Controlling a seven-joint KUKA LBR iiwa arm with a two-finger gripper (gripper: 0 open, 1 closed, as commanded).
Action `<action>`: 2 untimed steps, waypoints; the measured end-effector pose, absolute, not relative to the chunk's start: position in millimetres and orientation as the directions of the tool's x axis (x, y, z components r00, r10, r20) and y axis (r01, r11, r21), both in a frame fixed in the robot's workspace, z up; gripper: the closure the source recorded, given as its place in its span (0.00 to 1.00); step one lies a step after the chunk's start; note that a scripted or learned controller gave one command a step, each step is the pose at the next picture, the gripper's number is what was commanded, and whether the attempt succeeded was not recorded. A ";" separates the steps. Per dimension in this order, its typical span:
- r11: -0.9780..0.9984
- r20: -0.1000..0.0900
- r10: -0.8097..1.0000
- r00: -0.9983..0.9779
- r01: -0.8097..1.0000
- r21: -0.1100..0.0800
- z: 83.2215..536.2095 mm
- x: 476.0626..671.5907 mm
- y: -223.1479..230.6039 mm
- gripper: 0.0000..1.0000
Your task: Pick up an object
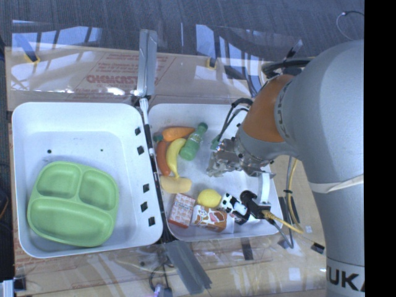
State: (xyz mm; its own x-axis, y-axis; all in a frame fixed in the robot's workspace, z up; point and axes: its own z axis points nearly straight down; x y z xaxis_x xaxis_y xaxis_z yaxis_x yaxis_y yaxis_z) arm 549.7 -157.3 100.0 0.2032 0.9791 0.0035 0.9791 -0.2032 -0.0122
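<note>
We locate the green bottle point(193, 142) just beside the tool point(219, 163), on its view-left side, long axis slanted; tool state: we cannot tell.

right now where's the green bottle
In the camera view, the green bottle lies tilted in the right-hand bin, toward its far wall, between the banana on its left and the gripper on its right, just beside the carrot.

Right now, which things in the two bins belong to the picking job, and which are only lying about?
Job, likely: green plastic bottle, yellow toy banana, orange toy carrot, round yellow lemon, all in the right white bin where the grey arm reaches.
Lying about: green divided plastic plate in the left white bin.
</note>
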 end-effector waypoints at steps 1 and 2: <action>-0.203 0.003 0.979 0.203 0.979 -0.012 100.0 549.7 -157.2 0.00; -0.171 0.001 0.985 0.171 0.985 -0.005 90.9 493.5 -120.9 0.00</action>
